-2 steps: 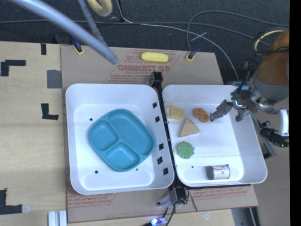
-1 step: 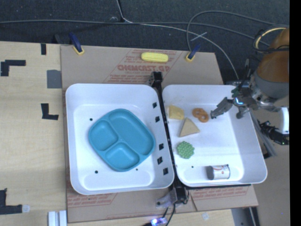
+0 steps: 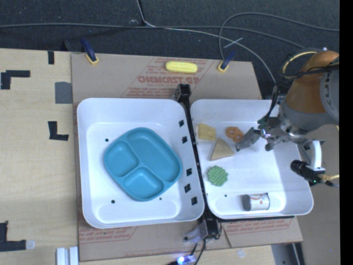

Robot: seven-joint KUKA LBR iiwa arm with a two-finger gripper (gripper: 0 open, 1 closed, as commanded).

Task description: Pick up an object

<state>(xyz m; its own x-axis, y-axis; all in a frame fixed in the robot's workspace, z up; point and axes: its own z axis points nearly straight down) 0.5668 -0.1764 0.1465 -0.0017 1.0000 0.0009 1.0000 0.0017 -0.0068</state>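
Wooden bench [image 3: 33, 164] under a cardboard sheet, two white bins side by side. Lowest in frame, in the right bin [image 3: 287, 203]: a small can [image 3: 256, 201] lying on its side. Above that, a green disc [image 3: 217, 175], then a tan wedge [image 3: 220, 149], a pale yellow block [image 3: 207, 132] and an orange piece [image 3: 234, 133]. Gripper [image 3: 248, 139] poised just right of the wedge; fingers too indistinct to call, nothing visibly held. Probably still the approach. Next: descent over one piece, then a close and lift. Left bin holding a blue tray [image 3: 142, 163]; farther up, a yellow item [image 3: 181, 67].

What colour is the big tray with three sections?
The tray is light blue, seen in the camera view.
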